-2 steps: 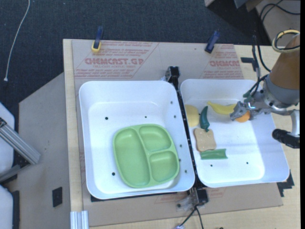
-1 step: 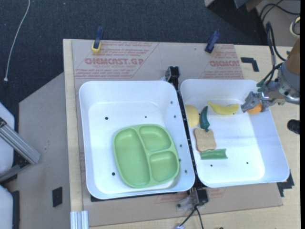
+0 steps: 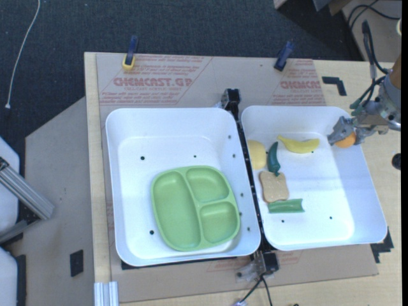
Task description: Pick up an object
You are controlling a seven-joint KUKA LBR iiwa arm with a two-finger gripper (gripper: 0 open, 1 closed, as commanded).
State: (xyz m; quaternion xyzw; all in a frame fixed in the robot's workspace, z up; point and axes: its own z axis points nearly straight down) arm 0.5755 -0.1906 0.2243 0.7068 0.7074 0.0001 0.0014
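Between the fingers of the gripper [image 3: 345,137] sits an orange [image 3: 345,141], apparently held; next, lift clear.

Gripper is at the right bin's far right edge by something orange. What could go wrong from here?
The gripper sits at the right bin's rim, so a descent might strike the wall. The orange object is mostly hidden, so a grasp could slip. The banana, dark green piece and tan slice lie clustered, inviting a two-item grab.

light: bright, even, from above | shadows: soft, faint | glare: mild on white bins [image 3: 127,132] | focus: slightly soft
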